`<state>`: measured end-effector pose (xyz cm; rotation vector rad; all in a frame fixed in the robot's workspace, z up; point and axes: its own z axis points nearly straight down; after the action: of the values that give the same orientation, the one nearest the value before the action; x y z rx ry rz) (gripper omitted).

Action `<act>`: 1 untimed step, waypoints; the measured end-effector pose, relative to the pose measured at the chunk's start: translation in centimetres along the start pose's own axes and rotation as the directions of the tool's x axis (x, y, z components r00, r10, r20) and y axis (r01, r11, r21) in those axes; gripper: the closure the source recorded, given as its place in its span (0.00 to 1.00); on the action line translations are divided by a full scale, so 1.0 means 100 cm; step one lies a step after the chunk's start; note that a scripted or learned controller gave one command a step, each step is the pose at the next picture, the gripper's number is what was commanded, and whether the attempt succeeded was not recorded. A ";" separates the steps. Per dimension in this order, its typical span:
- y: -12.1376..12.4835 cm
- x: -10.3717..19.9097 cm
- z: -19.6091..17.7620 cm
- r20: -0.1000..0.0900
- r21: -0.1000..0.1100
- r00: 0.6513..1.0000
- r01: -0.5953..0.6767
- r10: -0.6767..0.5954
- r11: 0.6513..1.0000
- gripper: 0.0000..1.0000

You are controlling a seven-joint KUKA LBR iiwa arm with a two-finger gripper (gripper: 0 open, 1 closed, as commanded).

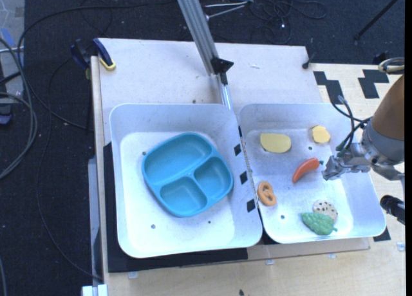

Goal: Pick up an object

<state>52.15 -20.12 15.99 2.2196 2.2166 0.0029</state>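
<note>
Nearest, by the right bin's front edge, lie a green leafy piece and, touching it behind, a speckled cookie. A pretzel sits by that bin's left edge. Mid-bin, a red-orange chili lies just left of the gripper, which hovers near the right edge; whether it is clenched cannot be told. Farther back rest a yellow slice and a small yellow piece. The left bin holds a blue divided tray.
</note>
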 end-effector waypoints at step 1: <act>0.001 -0.004 -0.064 0.001 -0.003 1.000 0.003 -0.003 1.000 1.00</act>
<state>52.21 -20.48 22.34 2.2140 2.2184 0.0044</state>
